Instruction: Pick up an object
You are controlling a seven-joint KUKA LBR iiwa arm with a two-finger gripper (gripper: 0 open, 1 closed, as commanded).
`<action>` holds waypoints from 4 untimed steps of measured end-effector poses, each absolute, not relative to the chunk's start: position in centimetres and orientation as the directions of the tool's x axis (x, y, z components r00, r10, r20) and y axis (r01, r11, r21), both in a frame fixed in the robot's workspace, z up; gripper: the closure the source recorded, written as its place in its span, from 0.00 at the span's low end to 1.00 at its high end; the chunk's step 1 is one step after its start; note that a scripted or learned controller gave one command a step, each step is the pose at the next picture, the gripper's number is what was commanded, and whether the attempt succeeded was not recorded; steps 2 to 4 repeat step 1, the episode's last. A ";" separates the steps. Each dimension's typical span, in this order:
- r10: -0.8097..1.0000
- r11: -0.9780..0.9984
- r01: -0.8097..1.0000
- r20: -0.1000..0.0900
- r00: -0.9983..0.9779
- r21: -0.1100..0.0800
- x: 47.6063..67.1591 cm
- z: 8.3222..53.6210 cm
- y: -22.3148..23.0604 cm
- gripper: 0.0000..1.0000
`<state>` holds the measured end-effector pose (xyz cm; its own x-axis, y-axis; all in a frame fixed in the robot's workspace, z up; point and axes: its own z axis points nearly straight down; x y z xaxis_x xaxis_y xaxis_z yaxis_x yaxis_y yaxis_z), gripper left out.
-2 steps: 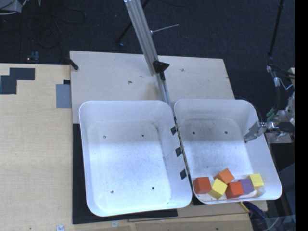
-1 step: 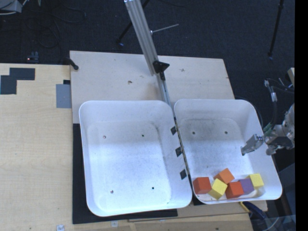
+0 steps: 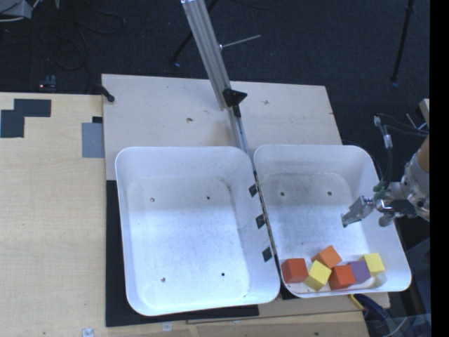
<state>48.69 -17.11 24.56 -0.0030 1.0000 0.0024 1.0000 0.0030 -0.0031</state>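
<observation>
At the 9 o'clock side of the surface [image 3: 56, 209] sits the left bin [image 3: 184, 227], shallow and white, with a speckled floor. A slanted metal rail [image 3: 210, 55] runs down from 12 o'clock toward the seam where the two bins meet. The right bin [image 3: 309, 188] holds the task's things, all crowded into its 5 o'clock corner: a red cube [image 3: 295, 269], a yellow cube [image 3: 318, 275] touching it, an orange cube [image 3: 327, 256] just behind, a second red-orange cube [image 3: 342, 276], a purple cube [image 3: 360, 270] and a small yellow cube [image 3: 374, 262] against the rim.

These look like small, stiff blocks, probably light foam or wood, with flat matte faces that should not slip much and are unlikely to break. The trouble is the crowding: most faces are blocked by neighbours or the bin wall. The red cube at the 9 o'clock end of the cluster seems the best candidate, taken across its two free opposite faces; the orange cube, standing slightly apart at 12 o'clock, is another.

At 3 o'clock the gripper [image 3: 365, 211] hangs over the right bin's rim, above the cluster, holding nothing; whether the jaws are open or closed I cannot tell
</observation>
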 end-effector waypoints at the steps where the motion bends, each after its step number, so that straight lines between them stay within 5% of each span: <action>1: 1.000 0.003 1.000 0.001 -0.003 0.000 48.7 26.3 -16.3 0.00; 4: 1.000 0.003 1.000 0.001 -0.003 0.000 48.7 26.3 -16.3 0.00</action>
